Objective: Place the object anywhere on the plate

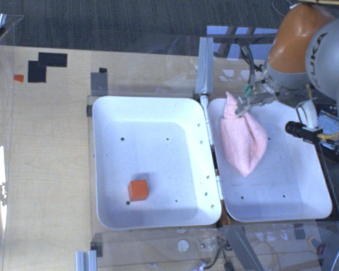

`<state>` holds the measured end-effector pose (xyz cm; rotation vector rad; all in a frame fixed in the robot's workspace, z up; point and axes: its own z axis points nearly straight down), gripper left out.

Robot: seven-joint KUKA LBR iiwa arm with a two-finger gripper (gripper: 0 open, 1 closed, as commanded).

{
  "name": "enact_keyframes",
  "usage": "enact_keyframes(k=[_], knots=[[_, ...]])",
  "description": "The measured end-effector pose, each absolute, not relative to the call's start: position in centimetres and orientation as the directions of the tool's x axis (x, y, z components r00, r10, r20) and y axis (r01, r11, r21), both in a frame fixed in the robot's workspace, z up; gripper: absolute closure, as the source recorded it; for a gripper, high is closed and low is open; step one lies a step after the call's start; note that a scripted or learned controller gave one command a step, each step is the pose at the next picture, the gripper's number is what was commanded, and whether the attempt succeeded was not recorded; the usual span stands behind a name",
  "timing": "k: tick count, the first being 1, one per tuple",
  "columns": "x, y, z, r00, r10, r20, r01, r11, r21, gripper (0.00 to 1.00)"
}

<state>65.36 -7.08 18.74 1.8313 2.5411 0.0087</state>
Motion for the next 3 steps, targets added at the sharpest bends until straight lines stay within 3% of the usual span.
enact_keyframes(k=[1, 2, 3], knots=[[63.1, -1.7, 25.0, -0.519, 0.855, -0.007, 0.855, 0.519, 0.012, 1.00], [58.1, -0.8, 29.5, -0.534, 0.846, -0.006, 0.846, 0.534, 0.011, 1.00], [59.4, 3.7, 27.5, -0.474, 0.880, -0.002, 0.880, 0.474, 0.006, 1.00]])
